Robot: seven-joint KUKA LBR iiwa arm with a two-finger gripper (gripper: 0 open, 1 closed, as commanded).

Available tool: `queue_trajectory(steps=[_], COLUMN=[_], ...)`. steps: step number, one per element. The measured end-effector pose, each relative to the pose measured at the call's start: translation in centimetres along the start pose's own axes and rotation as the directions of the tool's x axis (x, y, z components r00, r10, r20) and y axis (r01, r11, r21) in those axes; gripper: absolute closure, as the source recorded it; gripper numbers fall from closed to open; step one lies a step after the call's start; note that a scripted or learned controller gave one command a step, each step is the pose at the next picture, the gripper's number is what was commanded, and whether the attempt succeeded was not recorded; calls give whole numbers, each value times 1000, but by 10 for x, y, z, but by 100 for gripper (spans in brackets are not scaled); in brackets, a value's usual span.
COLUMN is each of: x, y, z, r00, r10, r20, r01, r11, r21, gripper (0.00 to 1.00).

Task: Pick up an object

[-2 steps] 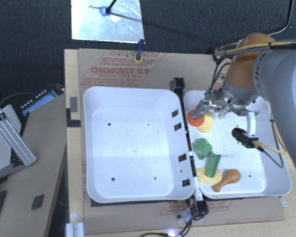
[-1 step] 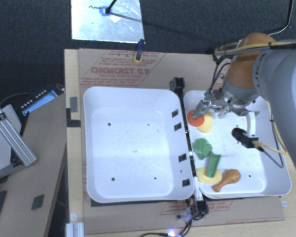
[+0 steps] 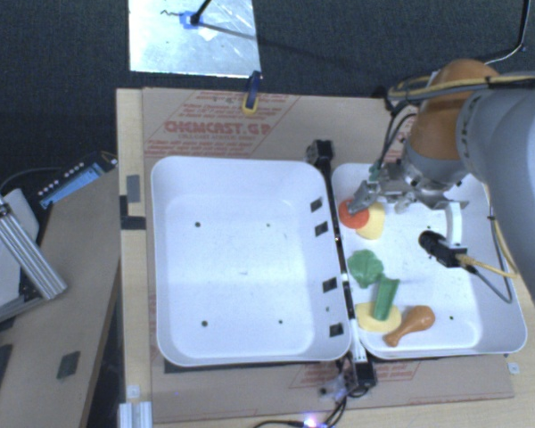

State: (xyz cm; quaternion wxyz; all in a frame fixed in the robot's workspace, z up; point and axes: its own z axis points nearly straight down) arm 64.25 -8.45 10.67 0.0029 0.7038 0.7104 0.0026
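A cardboard-topped bench on dark carpet bears two white bins side by side, with the left bin (image 3: 241,257) holding nothing I can make out and the right bin (image 3: 490,319) carrying all the toys. The arm (image 3: 508,141) comes in over the right bin's far end, and its gripper (image 3: 367,196) hangs low just above the red piece (image 3: 353,211), which lies near the divider between the bins and touches a pale yellow piece (image 3: 372,226) on its near side. The red piece sits directly under, perhaps a shade toward the divider from, the fingertips, so the coming move looks like a short straight drop rather than a sideways reach. Whether the jaws are apart or together I cannot tell; the wrist hides them at this slant, and nothing visibly sits between them. Nearer the camera from the red piece lie a green leafy piece (image 3: 366,266), a green stick (image 3: 385,298) across a yellow disc (image 3: 367,315), and a drumstick (image 3: 410,323), all well clear of the gripper.
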Motion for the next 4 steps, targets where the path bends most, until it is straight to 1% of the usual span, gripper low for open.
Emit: queue_trajectory(steps=[4], x=[0], y=[0], z=[0], r00=[1000], r10=[0], r20=[0], r01=[0], r11=[1000], r21=[0], gripper=[0])
